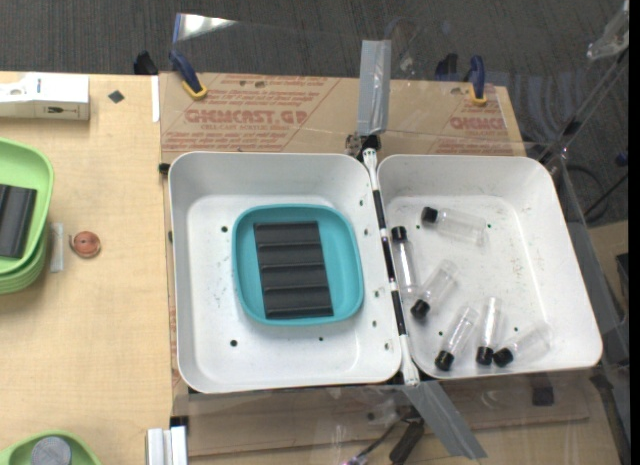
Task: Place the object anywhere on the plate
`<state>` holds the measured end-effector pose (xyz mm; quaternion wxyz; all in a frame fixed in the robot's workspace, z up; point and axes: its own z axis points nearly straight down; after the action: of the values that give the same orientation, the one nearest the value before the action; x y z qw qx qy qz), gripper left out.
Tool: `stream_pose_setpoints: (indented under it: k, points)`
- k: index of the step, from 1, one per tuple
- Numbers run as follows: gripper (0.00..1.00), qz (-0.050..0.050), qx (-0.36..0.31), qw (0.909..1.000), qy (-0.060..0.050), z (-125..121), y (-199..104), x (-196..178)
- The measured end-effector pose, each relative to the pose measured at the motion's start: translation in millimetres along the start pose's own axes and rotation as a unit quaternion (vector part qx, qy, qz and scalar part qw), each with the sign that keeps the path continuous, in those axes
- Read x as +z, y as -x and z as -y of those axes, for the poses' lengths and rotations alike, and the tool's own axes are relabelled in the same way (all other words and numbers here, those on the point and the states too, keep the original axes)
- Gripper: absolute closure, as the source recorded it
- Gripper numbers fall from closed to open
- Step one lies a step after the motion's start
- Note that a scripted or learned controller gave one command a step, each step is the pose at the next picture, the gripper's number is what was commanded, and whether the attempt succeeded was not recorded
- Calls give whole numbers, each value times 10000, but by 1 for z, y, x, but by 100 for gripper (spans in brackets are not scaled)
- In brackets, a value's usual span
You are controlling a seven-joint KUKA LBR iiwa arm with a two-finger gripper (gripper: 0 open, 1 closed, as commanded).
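Whether the claw is open or closed cannot be told. The right bin [560, 243] holds six clear vials [452, 223] with black caps, scattered and lying flat, one against the divider. The left bin [190, 253] holds a teal plate [245, 263] carrying a dark ribbed insert [292, 269]. Behind the bins, cardboard [245, 113] bears red "CHEMCAST GP" printing. A green tray [30, 168] sits at the worktop's [100, 353] left edge.

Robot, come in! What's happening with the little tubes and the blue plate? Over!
Clear tubes lying loose in right bin. Teal plate in left bin, holds dark ridged insert. Path open.
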<state>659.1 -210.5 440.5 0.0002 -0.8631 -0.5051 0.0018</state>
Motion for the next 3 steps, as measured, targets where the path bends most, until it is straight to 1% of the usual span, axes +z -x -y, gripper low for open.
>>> stream_pose_setpoints:
  k: [1,2,3]
  points:
    - [0,-2,222,9998,-5,21,-33,103]
    - [0,-3,396,9992,-5,6,4,193]
    - [0,-2,470,9989,1,3,-5,56]
